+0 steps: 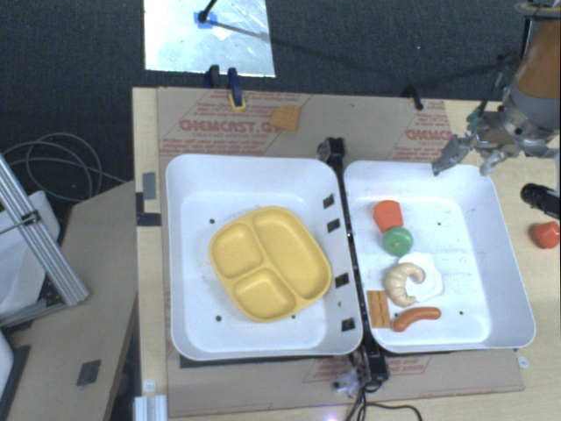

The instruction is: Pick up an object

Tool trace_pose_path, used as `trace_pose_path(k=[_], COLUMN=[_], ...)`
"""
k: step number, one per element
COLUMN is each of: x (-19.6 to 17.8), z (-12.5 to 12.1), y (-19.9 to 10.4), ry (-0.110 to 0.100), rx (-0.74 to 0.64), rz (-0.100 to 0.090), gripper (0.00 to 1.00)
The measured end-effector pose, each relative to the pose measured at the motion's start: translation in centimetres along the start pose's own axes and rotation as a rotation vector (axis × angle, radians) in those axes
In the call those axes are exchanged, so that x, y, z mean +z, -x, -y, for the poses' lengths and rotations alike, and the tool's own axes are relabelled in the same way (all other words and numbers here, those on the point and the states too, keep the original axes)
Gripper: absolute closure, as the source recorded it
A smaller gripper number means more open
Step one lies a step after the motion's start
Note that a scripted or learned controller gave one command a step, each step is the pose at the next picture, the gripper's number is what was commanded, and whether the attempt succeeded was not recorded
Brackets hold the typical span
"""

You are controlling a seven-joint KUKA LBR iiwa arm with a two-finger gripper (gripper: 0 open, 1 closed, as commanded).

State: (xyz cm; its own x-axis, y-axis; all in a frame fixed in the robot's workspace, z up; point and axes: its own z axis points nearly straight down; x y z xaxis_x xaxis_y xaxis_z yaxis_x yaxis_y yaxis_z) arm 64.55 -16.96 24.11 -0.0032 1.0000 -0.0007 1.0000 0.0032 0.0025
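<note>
— So where are the pickable things?
— Clustered in the right bin (501, 235): an orange cup (388, 214), a green ball (398, 240), a croissant (405, 281) on a white piece, a sausage (416, 318).
— And the yellow tray (269, 273)?
— Alone in the left bin (188, 235).
— The gripper (465, 153)?
— Fingers spread, nothing between them, hovering over the right bin's far rim, well apart from the food; probably staged before descending.

Arm (536, 68) cut off by right edge above the jaws; orange block (546, 233) clipped below them.
</note>
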Motion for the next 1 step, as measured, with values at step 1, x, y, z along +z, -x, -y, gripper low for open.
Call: trace_pose_path(k=[1], x=[10.16], z=[4.37], y=[-2.55], ry=[-0.012], rx=[0.002], rz=[-0.004], gripper=[0.00])
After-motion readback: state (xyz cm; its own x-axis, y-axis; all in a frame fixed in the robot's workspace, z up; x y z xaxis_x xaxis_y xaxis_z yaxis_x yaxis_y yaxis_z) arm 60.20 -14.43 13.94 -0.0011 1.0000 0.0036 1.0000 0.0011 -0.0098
